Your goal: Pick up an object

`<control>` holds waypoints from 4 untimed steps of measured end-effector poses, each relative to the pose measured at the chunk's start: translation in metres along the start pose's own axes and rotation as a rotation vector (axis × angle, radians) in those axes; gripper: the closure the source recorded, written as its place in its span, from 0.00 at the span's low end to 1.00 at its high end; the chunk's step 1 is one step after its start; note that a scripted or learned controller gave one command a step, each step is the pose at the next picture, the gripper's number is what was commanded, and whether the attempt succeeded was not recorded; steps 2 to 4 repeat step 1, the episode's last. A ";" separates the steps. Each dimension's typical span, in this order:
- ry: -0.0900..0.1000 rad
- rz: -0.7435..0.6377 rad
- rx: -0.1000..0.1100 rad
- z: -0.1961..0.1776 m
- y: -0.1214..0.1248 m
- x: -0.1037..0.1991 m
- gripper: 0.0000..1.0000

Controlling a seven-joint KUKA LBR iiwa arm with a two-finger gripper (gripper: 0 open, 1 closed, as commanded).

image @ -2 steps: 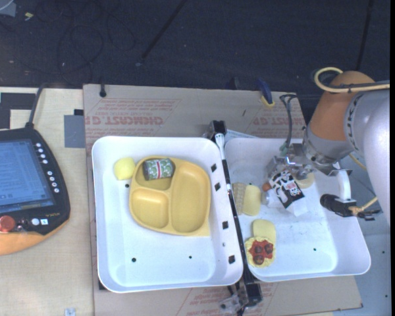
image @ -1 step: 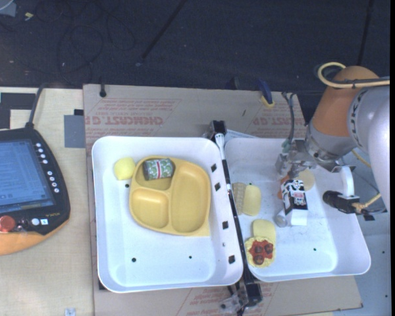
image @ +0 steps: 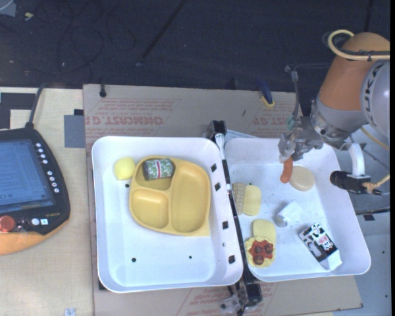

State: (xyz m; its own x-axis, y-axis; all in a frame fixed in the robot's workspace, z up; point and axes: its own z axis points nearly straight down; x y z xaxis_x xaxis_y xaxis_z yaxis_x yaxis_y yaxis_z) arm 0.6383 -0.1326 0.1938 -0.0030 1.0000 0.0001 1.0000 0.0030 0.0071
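Holding an orange stick (image: pixel 287 170) pinched in the gripper (image: pixel 291 151) at about one o'clock in the right bin (image: pixel 355 255), lifting straight up slowly, keeping clear of the tan round block (image: pixel 303 178) just beside it.

Bench (image: pixel 59 268): pale wood surface, visible at frame left and bottom.
Cardboard sheet (image: pixel 184 114): lies flat on my bench, centre frame, printed lettering.
Left bin (image: pixel 112 242): rests on cardboard.
Right bin (image: pixel 355 249): beside it, rims touching.
Tablet pendant (image: pixel 20 183): left edge, on bench.
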 end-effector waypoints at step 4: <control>0.002 -0.001 0.011 -0.003 -0.029 0.049 1.00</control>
